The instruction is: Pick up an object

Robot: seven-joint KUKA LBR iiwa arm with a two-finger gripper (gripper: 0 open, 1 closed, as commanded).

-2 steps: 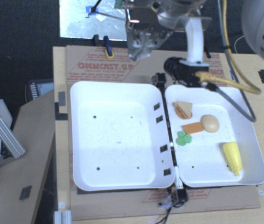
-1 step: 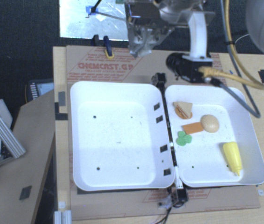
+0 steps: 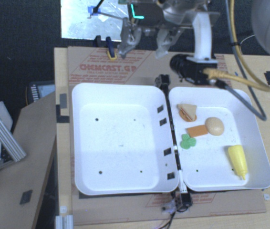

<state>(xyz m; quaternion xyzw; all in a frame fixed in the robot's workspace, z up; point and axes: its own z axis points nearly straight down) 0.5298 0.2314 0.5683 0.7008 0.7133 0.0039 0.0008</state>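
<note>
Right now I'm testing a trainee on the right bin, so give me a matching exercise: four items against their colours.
Items:
1. bottle
2. round bun
3. flat block
4. small lobed piece

Colours:
A. green
B. tan
C. yellow
D. orange

Pairs: 1-C, 2-B, 3-D, 4-A. All four lie in the right bin; the gripper hangs above the bench's far edge.

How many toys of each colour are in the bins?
Yellow: 1, the yellow toy
Orange: 1, the orange block
Green: 1, the green piece
Tan: 2, the sandwich and the round bun
Total: 5, all in the right bin
</note>
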